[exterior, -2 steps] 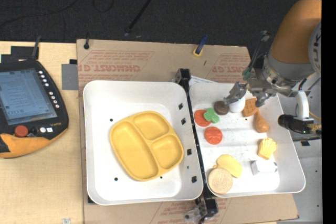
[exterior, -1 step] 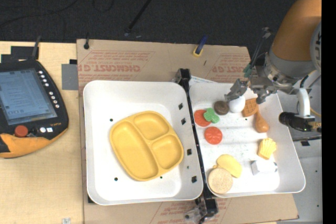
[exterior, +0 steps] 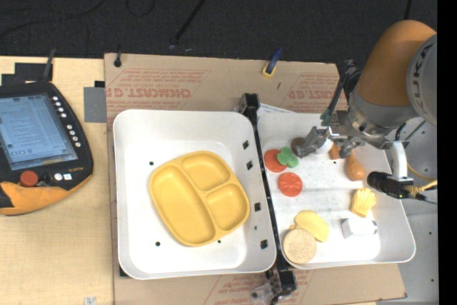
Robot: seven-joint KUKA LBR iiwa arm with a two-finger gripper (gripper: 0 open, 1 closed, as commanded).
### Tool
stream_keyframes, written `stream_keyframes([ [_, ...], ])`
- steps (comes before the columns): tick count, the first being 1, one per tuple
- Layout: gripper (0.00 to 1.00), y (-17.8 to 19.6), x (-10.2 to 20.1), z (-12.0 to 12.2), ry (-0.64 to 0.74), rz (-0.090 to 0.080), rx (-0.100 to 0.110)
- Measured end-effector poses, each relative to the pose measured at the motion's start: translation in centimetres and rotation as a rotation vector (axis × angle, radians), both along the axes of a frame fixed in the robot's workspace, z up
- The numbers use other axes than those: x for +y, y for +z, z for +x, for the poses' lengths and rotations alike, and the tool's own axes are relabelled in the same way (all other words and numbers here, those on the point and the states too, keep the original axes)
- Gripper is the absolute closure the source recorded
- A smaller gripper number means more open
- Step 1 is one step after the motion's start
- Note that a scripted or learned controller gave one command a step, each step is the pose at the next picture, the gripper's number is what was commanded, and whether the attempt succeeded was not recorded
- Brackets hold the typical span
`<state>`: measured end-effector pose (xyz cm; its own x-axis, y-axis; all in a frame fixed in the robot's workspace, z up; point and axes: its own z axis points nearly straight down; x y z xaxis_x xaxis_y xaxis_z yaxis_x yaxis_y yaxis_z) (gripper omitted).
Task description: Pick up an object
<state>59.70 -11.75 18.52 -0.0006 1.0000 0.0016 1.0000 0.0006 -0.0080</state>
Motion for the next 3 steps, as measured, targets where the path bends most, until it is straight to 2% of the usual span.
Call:
stream_keyframes([
  [2, 0.00, -10.1, 1.2, -0.3, 0.000, 0.000, -0.001],
  [3, 1.00, -8.8, 1.0, -0.2, -0.005, 0.000, -0.004],
])
